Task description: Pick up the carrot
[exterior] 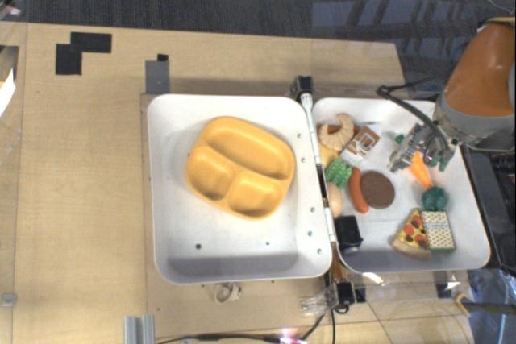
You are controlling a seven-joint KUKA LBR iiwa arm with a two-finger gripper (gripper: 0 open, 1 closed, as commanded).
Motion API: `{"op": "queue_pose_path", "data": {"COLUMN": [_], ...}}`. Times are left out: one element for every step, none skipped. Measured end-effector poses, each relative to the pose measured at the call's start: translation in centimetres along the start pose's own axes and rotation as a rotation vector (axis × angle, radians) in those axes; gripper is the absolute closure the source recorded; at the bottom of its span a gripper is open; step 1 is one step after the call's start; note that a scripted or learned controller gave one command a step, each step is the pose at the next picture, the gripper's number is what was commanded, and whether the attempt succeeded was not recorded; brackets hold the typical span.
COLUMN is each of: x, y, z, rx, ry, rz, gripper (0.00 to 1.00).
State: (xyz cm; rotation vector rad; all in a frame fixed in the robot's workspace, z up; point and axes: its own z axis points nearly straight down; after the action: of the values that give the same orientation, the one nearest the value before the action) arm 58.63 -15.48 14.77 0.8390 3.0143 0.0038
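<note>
Gripper over the carrot in your right-hand bin, grip unconfirmed.

Nearest you in the shallow white right bin [476,254] lie a pizza-slice toy [411,234] and a small patterned box [439,230], with a dark green leafy toy [434,197] just behind them. Farther in you see the small orange carrot [420,171], tilted, with the grey two-finger gripper [421,147] directly over its upper end; you cannot tell whether the jaws are released or clenched on it. To the carrot's left sit a round brown patty [376,189] and a red sausage [357,191]. The left bin [173,254] holds a yellow divided plastic tray [239,165].
</note>
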Motion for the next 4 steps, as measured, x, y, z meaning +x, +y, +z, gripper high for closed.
{"op": "queue_pose_path", "data": {"x": [4.6,4.7,-2.3,-6.8], "y": [-2.2,-2.3,-4.6,-1.8], "z": [4.9,5.3,4.2,5.3], "rx": [-0.005,-0.003,0.002,-0.003], "ry": [-0.021,-0.020,-0.002,-0.009], "rz": [-0.256,-0.257,-0.060,0.173], "gripper": [1.00,0.00,0.00,0.00]}}
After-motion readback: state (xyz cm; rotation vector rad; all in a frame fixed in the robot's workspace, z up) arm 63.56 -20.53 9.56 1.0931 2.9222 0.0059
